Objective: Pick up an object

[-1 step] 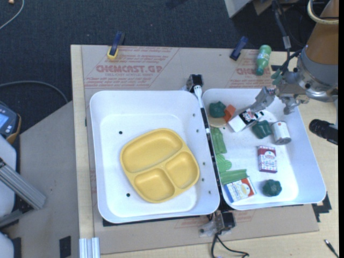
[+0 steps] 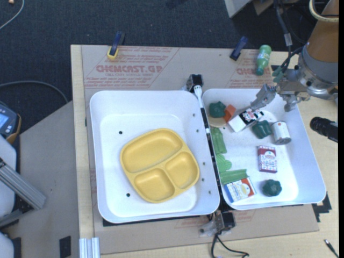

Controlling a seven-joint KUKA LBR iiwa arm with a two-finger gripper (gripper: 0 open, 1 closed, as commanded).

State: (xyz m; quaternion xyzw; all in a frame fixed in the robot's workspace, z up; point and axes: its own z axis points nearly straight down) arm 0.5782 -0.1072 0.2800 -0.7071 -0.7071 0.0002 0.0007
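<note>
- Brown cardboard-covered surface [image 2: 161, 63] carries two shallow white plastic bins side by side.
- Left bin [image 2: 107, 117] holds one thing: a yellow three-compartment plastic tray [image 2: 159, 164], lying flat near the bin's middle.
- Right bin [image 2: 301, 160] holds the clutter: green leafy plastic strips [image 2: 219, 150] along its left wall, a red-and-white small carton [image 2: 267, 159], a silver can on its side [image 2: 280, 132], a white-and-red flat packet [image 2: 239, 190] at the near edge, two dark green lumpy pieces [image 2: 217, 109] [image 2: 271, 187], a small orange block [image 2: 230, 112].
- Grey arm with orange band [image 2: 322, 52] comes in from the right, over the far right corner of the right bin.
- Hand [image 2: 262, 102] is low over the bin's far half, fingers pointing left and down. Can't tell whether it is wide or narrow; nothing visibly between the fingers.
- Likely target: white-and-black small boxy object [image 2: 244, 118], just beside the hand, on its near-left side, touching or almost touching the fingertips. Its long axis runs diagonally, roughly in line with the hand's reach.
- Dark green block [image 2: 262, 129] sits right next to that target, so a descent risks catching both.
- Judgement: pick not yet made.
</note>
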